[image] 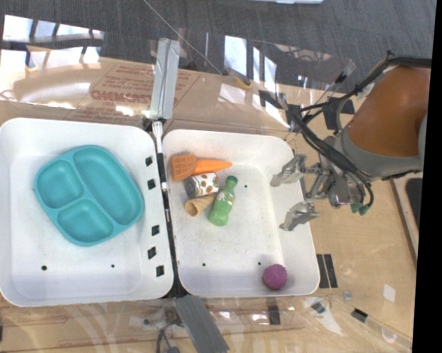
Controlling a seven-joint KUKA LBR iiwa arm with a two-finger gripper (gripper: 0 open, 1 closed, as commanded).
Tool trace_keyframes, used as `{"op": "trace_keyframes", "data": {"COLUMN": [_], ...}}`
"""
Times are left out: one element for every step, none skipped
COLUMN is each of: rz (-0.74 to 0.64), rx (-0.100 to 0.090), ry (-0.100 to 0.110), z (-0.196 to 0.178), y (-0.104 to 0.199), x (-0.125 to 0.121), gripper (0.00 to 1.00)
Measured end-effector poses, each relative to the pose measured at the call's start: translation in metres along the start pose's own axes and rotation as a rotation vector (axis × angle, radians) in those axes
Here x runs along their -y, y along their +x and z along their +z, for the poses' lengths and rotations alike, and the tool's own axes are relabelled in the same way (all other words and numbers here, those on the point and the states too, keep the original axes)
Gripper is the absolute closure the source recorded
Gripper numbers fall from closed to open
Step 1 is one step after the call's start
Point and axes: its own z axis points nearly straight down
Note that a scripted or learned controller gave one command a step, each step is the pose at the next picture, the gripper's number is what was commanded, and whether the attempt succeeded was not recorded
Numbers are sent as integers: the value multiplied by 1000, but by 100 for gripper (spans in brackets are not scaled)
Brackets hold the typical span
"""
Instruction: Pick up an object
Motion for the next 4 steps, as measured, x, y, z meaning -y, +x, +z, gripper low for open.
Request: {"op": "trace_keyframes", "data": {"rz": [274,311,303,296], "rx": [-5,2,3,1], "ry": [-2,-1,1,-3], "z": [86,151,140,150], "y": [43,-23,-23,-81], "x": [0,-34,-34,-101], "gripper": [0,0,100,100]}}
